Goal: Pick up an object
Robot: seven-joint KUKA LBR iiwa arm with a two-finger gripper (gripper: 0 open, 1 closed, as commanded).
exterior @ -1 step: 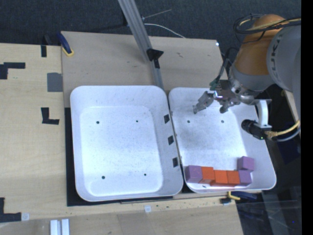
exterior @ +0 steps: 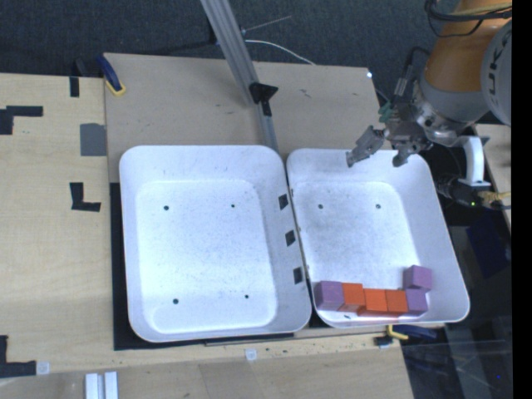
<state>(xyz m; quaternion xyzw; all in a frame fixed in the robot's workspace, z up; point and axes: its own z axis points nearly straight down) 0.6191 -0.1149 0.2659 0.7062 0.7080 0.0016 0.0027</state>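
Your end effector (exterior: 379, 149) hangs over the right bin's (exterior: 445, 223) far rim — fingers spread apart, nothing between them. The blocks (exterior: 374, 295) — purple and orange — sit in a row along that bin's near wall, well apart from it.

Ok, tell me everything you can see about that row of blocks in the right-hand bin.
The row of blocks lies along the near wall of the right bin, toward its near right corner. It reads as small matte cubes: a purple one at the left end, orange ones in the middle, and purple again at the right, where one more purple block sits just behind the row's end. They look packed edge to edge. The gripper hangs over the bin's far rim, well apart from them.
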